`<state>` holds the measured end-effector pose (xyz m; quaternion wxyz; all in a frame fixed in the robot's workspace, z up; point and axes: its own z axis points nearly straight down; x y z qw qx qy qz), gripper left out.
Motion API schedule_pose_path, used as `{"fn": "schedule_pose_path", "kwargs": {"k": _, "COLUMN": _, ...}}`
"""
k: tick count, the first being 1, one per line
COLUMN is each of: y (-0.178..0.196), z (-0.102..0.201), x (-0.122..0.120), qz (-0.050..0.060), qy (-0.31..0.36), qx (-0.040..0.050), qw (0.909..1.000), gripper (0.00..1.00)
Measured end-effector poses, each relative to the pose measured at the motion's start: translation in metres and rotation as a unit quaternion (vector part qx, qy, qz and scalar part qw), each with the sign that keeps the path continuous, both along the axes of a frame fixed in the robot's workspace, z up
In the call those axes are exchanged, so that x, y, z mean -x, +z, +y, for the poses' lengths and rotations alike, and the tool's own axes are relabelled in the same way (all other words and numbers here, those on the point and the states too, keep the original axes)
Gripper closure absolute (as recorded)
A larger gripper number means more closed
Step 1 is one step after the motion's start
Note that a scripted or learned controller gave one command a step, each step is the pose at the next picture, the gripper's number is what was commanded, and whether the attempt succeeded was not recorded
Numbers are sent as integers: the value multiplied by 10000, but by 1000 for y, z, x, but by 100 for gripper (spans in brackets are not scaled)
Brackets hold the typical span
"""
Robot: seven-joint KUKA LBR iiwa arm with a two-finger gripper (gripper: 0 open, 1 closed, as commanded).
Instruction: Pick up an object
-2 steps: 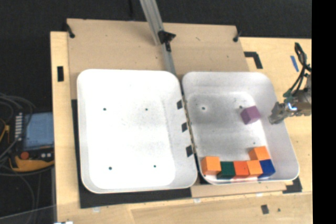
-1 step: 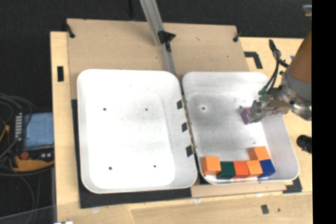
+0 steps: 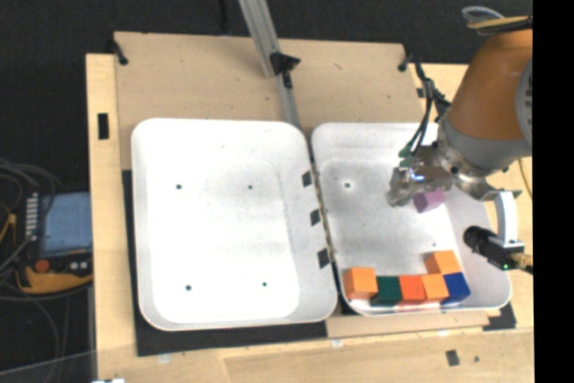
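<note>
1. Gripper (image 3: 411,186) sits over the right bin (image 3: 359,159), above its middle-right floor; fingers too small and blurred to read, so jaw state: cannot tell.
2. Purple block (image 3: 429,200) just right of and slightly below the jaws, touching or nearly touching the gripper tip; cannot tell if it is between the fingers or only beside them.
3. Arm (image 3: 489,108), grey with orange band, rises up and right from the jaws toward the frame edge.
4. Below the jaws, along the near wall of the same bin, a row of blocks: orange block (image 3: 361,281) at far left, green block (image 3: 387,290) next, red-orange block (image 3: 412,287), another orange one (image 3: 434,285), blue block (image 3: 456,285) at the right end.
5. One more orange block (image 3: 442,263) sits just behind the row's right end, below-right of the jaws.
6. All row blocks well apart from the jaws.
7. Left bin (image 3: 224,220) lies left of the jaws, touching the right bin along the shared edge.
8. Metal rail (image 3: 256,9) slants up-left of the jaws, behind both bins.
</note>
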<state>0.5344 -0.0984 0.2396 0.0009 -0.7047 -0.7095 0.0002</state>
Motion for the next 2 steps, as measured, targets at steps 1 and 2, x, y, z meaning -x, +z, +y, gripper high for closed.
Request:
{"fn": "schedule_pose_path", "kwargs": {"k": 1, "y": 5, "z": 57, "x": -10, "qz": -15, "qy": 11, "qx": -4, "qw": 10000, "gripper": 100}}
{"fn": "schedule_pose_path", "kwargs": {"k": 2, "y": 4, "z": 115, "x": -35, "qz": -15, "qy": 6, "qx": -4, "qw": 10000, "gripper": 100}}
